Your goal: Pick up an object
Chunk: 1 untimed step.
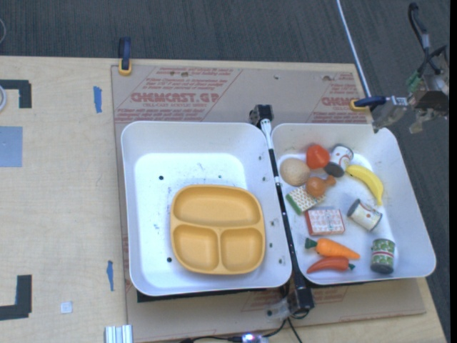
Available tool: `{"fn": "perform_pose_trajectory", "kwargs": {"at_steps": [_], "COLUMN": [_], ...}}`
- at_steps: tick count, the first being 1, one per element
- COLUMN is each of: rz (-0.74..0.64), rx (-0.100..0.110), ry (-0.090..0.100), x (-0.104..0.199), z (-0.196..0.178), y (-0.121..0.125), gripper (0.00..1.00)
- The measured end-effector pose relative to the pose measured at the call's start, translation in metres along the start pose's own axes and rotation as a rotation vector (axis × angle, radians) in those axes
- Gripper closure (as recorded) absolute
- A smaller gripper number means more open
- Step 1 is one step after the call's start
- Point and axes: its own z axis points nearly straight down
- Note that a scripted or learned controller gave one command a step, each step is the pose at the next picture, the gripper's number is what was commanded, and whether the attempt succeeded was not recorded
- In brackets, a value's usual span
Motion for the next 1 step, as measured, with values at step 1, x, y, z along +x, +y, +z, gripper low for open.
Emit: {"fn": "perform_pose_trajectory", "kwargs": {"at_steps": [1], "rz": [-0.001], "rx": [0.001], "ry": [0.001], "x": [0.0419], "z": [0.1439], "y": [0.0036], "gripper": [0.00]}}
